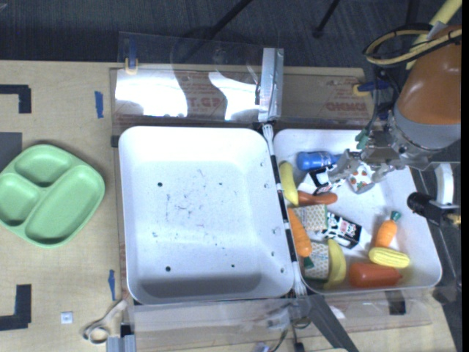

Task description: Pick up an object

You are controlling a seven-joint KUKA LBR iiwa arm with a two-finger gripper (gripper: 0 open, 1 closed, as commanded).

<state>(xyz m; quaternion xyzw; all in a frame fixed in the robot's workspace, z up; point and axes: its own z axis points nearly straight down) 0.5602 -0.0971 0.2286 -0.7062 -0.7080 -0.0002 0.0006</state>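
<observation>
Arm: grey KUKA arm point(429, 97) reaches in from the right over the right bin point(421, 196).
Claw: claw point(359, 169) hangs low over that bin's upper middle, grasping a small white and red object point(361, 178) between its fingers.
Right bin contents: blue can point(315, 159), banana point(288, 183), carrot point(299, 233), black-and-white packet point(342, 229), orange bottle point(386, 232), yellow piece point(388, 257), red piece point(374, 273).
Left bin: left bin point(198, 211) sits beside it.
Desk: green divided plate point(47, 194) lies far left.
</observation>
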